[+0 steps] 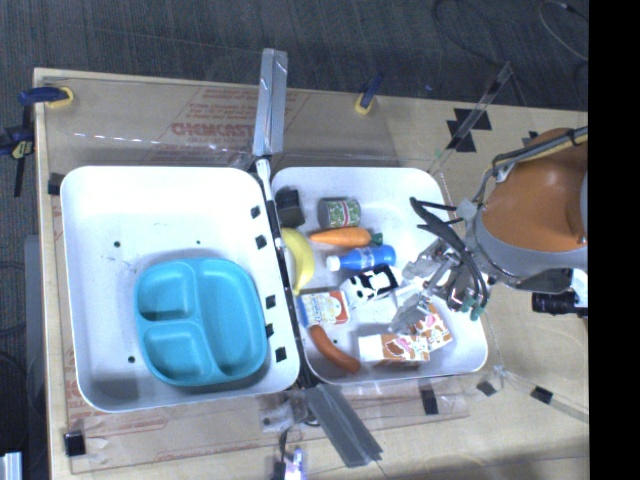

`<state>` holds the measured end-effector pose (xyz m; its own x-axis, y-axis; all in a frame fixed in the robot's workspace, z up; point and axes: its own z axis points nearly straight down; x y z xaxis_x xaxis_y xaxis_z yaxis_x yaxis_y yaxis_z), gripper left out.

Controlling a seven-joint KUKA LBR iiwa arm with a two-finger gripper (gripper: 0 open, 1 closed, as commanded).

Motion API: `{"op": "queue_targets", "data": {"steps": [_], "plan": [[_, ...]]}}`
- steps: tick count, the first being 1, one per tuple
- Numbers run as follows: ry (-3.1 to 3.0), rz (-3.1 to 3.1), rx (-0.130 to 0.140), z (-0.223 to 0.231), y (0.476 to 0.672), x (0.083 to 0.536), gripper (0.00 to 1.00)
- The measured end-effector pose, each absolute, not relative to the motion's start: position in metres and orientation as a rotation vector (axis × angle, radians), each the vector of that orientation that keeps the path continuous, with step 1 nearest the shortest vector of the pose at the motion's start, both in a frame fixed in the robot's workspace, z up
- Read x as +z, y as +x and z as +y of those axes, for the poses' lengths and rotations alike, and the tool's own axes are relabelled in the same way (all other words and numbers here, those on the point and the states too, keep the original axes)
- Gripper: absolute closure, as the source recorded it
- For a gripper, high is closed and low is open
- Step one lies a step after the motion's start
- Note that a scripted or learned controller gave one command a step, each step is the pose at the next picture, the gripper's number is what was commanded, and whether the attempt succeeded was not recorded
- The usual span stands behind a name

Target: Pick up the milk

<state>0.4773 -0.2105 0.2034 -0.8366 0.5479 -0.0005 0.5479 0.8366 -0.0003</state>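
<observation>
Nearest me in the right white bin (470,353) I see a flat packet printed in red and white (405,345) against the front wall, with a brown sausage (333,350) lying slantwise just left of it. Behind the sausage sits a small carton with a red and white label (326,308), and right of that is the milk, a white carton with black cow patches (374,282), lying near the middle of the bin. The gripper (428,286) hangs over the bin's right part, just beside the milk and above the packet; cables and linkage clutter it, so I cannot tell how it is set or whether it has anything. The grey arm with its orange band (535,208) comes in from the right.

Further back lie a blue bottle with a white cap (364,259), a yellow banana (297,255) along the dividing wall, an orange carrot (341,237), a green-labelled tin (340,211) and a small black block (288,206).

The left white bin (90,198) holds a turquoise sectioned plastic tray (200,318).
</observation>
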Motion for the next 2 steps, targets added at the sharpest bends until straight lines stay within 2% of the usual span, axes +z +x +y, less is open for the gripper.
{"op": "queue_targets", "data": {"steps": [1, 2], "plan": [[0.784, 3.041, -0.001, -0.211, 0.492, 0.227, 0.0], [0.746, 3.052, 0.0, -0.21, 0.494, 0.192, 0.0]]}}
